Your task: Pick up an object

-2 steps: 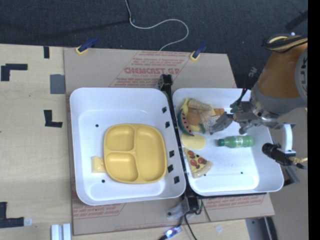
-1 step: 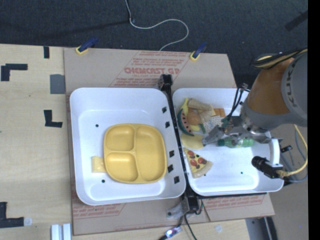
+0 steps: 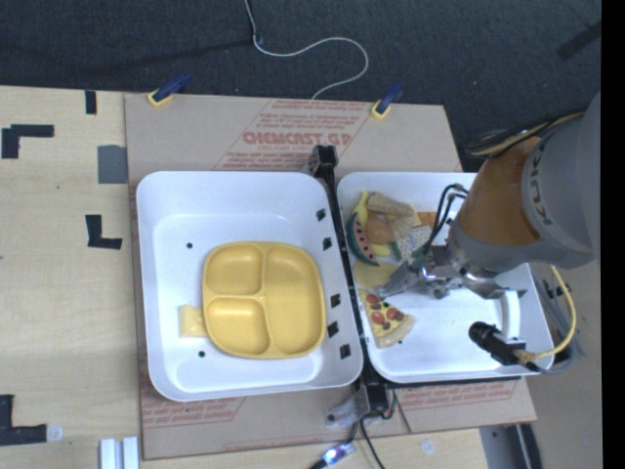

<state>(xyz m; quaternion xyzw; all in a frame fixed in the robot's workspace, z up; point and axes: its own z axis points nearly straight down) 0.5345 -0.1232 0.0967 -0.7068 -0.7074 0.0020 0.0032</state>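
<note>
The end effector (image 3: 395,279) is lowered among toy food in the right bin (image 3: 444,360), its grip state indiscernible, with nothing yet seen lifted.

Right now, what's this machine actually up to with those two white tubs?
A grey robot arm with an orange band reaches in from the right over the right-hand bin. Its gripper is low among a cluster of toy food near the divider, just above a toy pizza slice and beside what looks like a toy sandwich. I can't see anything lifted. The left bin holds a yellow divided plate, untouched.
</note>
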